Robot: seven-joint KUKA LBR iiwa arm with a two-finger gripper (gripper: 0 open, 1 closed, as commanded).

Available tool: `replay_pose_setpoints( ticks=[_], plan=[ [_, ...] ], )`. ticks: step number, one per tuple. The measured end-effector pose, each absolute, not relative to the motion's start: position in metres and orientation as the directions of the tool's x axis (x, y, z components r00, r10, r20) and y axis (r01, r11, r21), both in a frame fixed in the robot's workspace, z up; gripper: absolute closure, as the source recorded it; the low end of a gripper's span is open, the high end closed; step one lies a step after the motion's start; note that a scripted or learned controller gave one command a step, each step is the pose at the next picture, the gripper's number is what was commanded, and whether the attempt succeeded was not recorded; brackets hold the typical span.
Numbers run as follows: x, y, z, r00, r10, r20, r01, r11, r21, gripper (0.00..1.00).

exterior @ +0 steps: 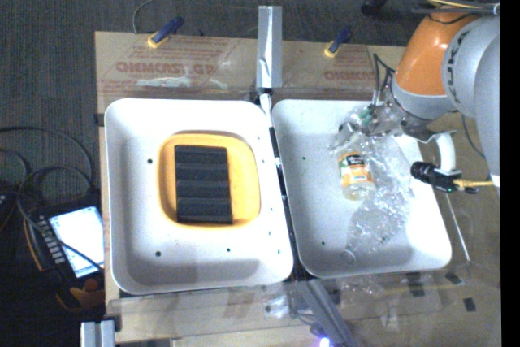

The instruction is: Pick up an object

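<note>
- So far nothing is visibly lifted; the pick looks unfinished.
- Gripper (375,116) sits low at the right bin's (313,244) far edge, by a crumpled clear plastic bottle (375,189) lying toward that bin's right side.
- Jaw state: cannot tell.
- Left bin (130,256) holds a yellow tray (248,183) with a black insert (202,184), centred.

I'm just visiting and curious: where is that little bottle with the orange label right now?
The small bottle lies in the right bin, toward its upper middle, against the crumpled clear plastic, just below and left of the gripper.
</note>
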State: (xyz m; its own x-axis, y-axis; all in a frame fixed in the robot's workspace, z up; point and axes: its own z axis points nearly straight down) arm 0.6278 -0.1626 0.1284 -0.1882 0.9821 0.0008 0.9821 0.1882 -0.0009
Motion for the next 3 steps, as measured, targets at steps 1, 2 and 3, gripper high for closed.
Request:
replay_pose_setpoints(
  ticks=[1,2,3],
  plan=[
    [0.621,-0.173,0.11,-0.372,0.928,-0.009,0.928,0.372,0.016,0.0],
    [0.616,-0.188,0.107,-0.406,0.914,-0.027,0.913,0.407,0.037,0.0],
    [0.614,-0.196,0.107,-0.488,0.873,-0.03,0.872,0.488,0.036,0.0]
  ],
)
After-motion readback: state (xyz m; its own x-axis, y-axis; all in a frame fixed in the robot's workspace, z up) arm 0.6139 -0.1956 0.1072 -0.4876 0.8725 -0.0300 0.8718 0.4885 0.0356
